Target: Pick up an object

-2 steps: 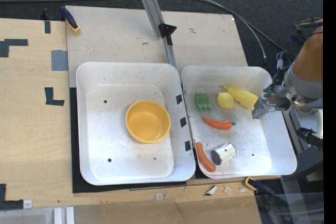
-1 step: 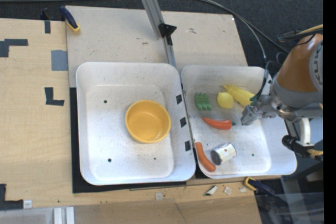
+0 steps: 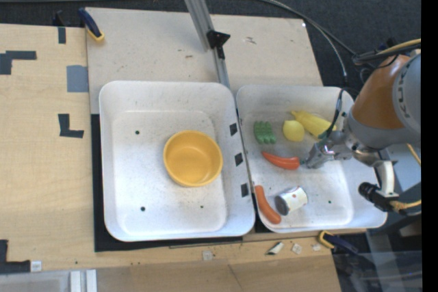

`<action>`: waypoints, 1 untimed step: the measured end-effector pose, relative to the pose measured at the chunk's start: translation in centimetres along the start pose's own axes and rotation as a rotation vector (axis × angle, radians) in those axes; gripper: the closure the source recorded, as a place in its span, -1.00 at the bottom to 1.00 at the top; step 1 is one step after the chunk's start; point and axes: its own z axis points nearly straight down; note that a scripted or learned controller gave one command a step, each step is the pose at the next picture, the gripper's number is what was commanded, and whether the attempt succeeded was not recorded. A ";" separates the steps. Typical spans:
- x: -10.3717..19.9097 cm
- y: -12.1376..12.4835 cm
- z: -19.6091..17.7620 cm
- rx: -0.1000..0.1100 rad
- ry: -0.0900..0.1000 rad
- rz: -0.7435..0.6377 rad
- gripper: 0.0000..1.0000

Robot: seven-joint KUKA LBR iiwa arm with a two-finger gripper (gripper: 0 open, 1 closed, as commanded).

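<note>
Camera view: your claw [image 3: 316, 155] is down in the right bin [image 3: 342, 215], tips just beside the red pepper [image 3: 281, 161]; how wide it's open, you cannot tell. Settle squarely over that pepper before closing. The yellow lemon [image 3: 293, 130] sits just above the claw, the green piece [image 3: 264, 132] beyond. The yellow bowl [image 3: 193, 158] sits well left in the other bin [image 3: 116, 147], on a beige bench [image 3: 150, 44].

A yellow bowl [image 3: 193, 158] sits in white bins [image 3: 123, 215]; a green toy [image 3: 264, 132], yellow lemon [image 3: 293, 130], and orange-red pieces [image 3: 281, 161] lie right.
</note>
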 end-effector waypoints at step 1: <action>0.1 0.0 -1.1 0.002 0.002 -0.001 1.00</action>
